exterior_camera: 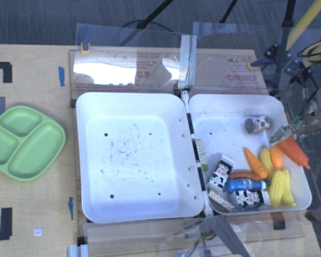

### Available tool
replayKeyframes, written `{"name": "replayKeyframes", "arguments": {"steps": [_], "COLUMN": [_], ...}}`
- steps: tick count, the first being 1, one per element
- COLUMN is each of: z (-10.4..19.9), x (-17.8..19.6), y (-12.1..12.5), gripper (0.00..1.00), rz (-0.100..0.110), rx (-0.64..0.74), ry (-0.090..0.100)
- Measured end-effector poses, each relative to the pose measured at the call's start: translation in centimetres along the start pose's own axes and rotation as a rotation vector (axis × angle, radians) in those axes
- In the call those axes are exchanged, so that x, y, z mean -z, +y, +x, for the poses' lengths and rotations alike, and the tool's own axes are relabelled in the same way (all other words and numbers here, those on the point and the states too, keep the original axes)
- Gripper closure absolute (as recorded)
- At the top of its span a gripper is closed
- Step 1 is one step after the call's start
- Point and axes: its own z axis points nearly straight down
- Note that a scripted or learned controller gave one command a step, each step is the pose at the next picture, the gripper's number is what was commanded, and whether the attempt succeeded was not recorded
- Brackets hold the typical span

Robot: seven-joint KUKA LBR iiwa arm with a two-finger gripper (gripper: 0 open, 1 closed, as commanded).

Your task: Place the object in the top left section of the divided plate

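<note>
While the green divided plate [25, 143] lies on the wooden desk [32, 79] to the left of both bins, every loose thing sits in the right bin [224, 111], well apart from it. The plate has two small sections along its upper-left side and one long section on its lower right. The left bin [96, 111] lies between the plate and the right bin.

A small can [257, 125] lies on its side near the right bin's far wall. Closer to the near right corner is a crowded heap. It includes an orange carrot [255, 163], a second, redder carrot [294, 150] against the right rim, a yellow corn cob [281, 186], a blue bottle [245, 185] and two black-and-white cartons [221, 174]. Which of these is meant for the plate cannot be told.
</note>
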Motion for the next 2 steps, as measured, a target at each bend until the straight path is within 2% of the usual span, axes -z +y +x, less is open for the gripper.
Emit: {"name": "replayKeyframes", "arguments": {"steps": [1,2], "z": [1.4,-0.1], "x": [7.4,16.7], "y": [-6.7,0.5], "gripper": [1.00,1.00], "rz": [0.000,-0.003], "rx": [0.279,0.419], "ry": [0.001,-0.003]}}
